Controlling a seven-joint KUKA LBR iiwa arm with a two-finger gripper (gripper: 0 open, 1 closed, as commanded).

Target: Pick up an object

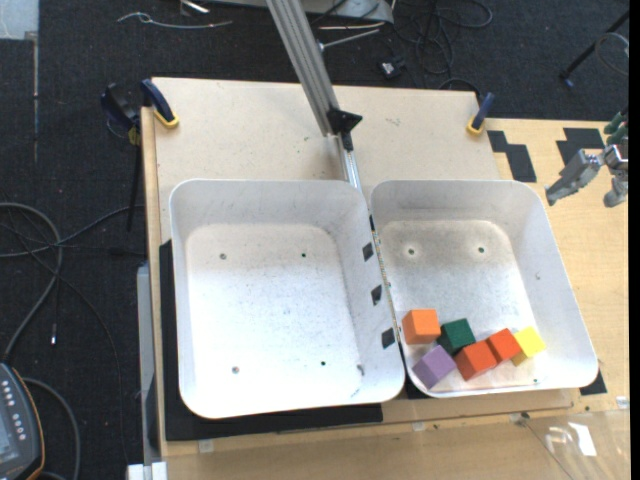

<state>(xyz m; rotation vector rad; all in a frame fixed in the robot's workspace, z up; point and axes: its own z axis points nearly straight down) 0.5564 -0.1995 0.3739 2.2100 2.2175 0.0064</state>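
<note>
The tool (592, 173) sits far out at the right edge, above the worktop (250, 133) and well clear of the right bin (560, 268). It's small and partly cut off, so I cannot tell how far open it is; nothing shows in its grip. Down in the right bin's near corner the blocks cluster: orange cube (421, 325), green cube (458, 335), purple cube (434, 366), red-orange block (477, 358), another orange block (504, 344) and yellow cube (528, 343). The left bin (185, 268) sits alongside.

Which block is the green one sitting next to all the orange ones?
The dark green block in the right bin. It sits mid-cluster, touching the orange block; the others are orange, purple or yellow.
</note>
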